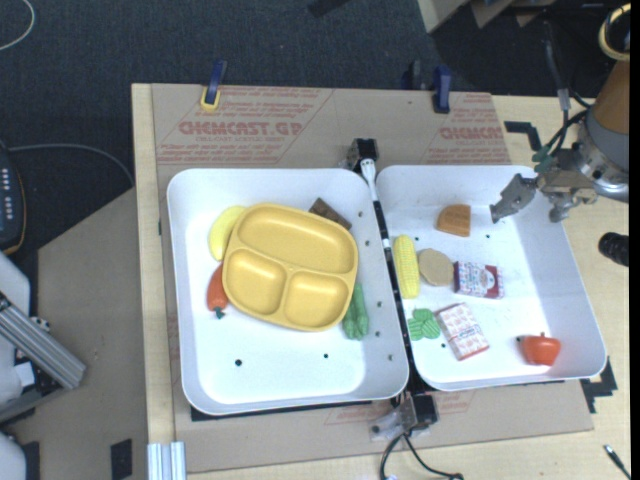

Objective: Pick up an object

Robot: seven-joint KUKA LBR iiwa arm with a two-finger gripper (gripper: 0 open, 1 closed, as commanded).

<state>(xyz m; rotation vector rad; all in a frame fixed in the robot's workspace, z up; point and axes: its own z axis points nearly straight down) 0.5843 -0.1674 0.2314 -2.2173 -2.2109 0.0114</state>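
From my feed the jaws (530,200) hover over the right bin (580,298), can't tell their state. That bin holds corn (406,265), a tomato (541,348), snack packets (478,279); left bin (190,268) carries a yellow tray (290,266).

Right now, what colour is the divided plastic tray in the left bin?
Yellow divided plastic tray, seen in the camera view.

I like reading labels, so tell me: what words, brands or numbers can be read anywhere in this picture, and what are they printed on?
"CHEMCAST GP": red print on the brown sheet behind the left bin.
The same red print repeats behind the right bin, cut off and too blurred to read in full.
Red and white packet: print too small to read.
Pink and white packet: print too small to read.
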